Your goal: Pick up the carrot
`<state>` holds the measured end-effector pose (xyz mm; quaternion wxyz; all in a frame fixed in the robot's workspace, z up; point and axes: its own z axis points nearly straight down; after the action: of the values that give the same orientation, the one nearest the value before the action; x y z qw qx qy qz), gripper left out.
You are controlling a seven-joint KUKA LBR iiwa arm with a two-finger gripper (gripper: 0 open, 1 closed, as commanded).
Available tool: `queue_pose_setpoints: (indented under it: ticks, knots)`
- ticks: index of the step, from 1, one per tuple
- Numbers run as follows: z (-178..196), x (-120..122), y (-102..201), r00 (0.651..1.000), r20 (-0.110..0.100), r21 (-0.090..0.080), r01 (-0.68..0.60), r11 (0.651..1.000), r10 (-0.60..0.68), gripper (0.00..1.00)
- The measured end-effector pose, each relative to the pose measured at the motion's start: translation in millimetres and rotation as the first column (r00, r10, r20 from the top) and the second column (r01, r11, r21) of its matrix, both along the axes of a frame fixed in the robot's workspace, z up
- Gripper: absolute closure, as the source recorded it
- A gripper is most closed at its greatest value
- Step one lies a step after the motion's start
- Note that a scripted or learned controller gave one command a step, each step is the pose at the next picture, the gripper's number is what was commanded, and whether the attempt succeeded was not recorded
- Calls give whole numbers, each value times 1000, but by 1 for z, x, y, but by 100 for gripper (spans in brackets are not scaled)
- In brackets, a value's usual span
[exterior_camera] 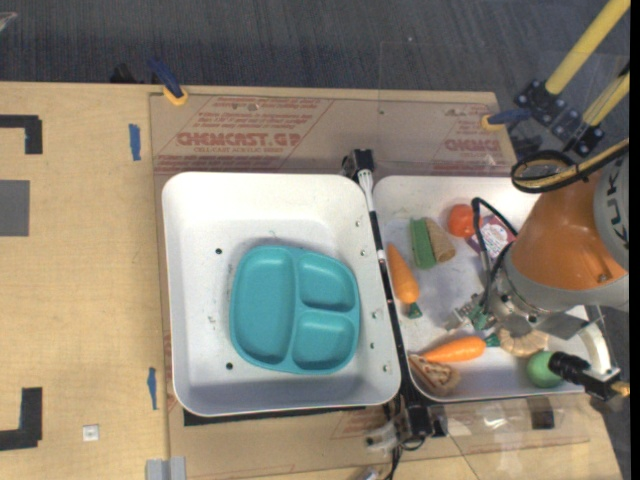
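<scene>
Camera view: we log the grey two-finger gripper (487,320) low in the right white bin (440,193), its tips just beside the right end of the orange tapered carrot (455,350), presumably set for a grasp; we cannot tell jaw state.

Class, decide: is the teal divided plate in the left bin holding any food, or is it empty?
Empty. The teal plate lies flat in the left bin, and all three of its compartments show bare teal surface.
</scene>
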<state>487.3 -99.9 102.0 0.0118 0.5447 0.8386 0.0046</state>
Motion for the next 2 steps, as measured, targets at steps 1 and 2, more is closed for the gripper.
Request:
queue_pose_setpoints:
  ticks: [1, 2]
  knots:
    - [-1, -1, 0, 1000, -2, 0, 0, 1000, 0, 0]
    - [-12, -5, -1, 966, -16, 1, -257, 966, 257, 0]
